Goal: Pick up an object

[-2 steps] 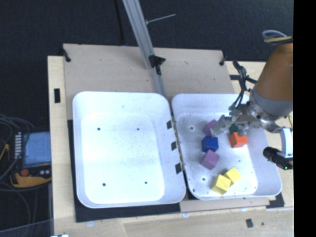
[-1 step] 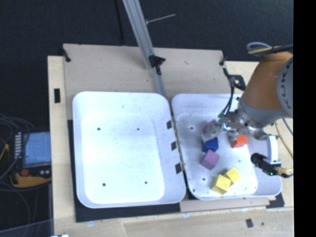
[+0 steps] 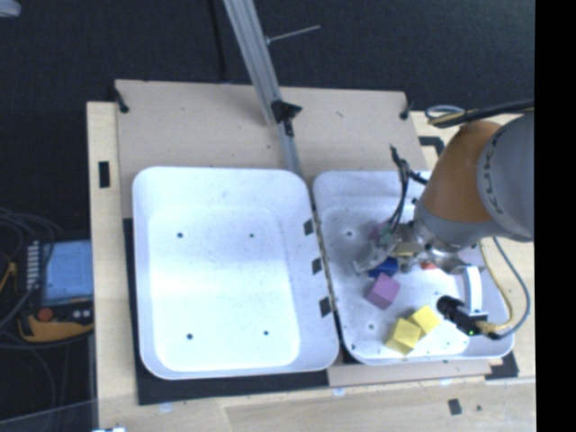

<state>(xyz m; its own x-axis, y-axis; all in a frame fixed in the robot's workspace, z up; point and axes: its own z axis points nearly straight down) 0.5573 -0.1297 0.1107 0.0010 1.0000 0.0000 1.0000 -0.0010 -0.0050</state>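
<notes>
From my seat I see the arm (image 3: 477, 183) reaching in from 3 o'clock, its end effector (image 3: 393, 255) low inside the right bin (image 3: 337, 196). It sits over a small cluster: a blue block (image 3: 387, 266) just beneath it, and a purple block (image 3: 383, 290) touching or nearly touching that one at its 6 o'clock. I cannot tell how the end effector is set, because the wrist and cables crowd that spot and blur the tip.

2 yellow blocks lie farther toward 5 o'clock in the same bin, one (image 3: 404, 334) near the bin's lower rim and another (image 3: 425, 319) just beside it. A small red piece (image 3: 429, 264) peeks out at the wrist's 6 o'clock. The left bin (image 3: 225, 268) sits on the bench (image 3: 261, 97) at 9 o'clock of the action.

My judgement: the approach looks made, with the blue block the likely target, but nothing appears lifted. Every block I can see rests on the bin floor, so grasping and raising are both left.
</notes>
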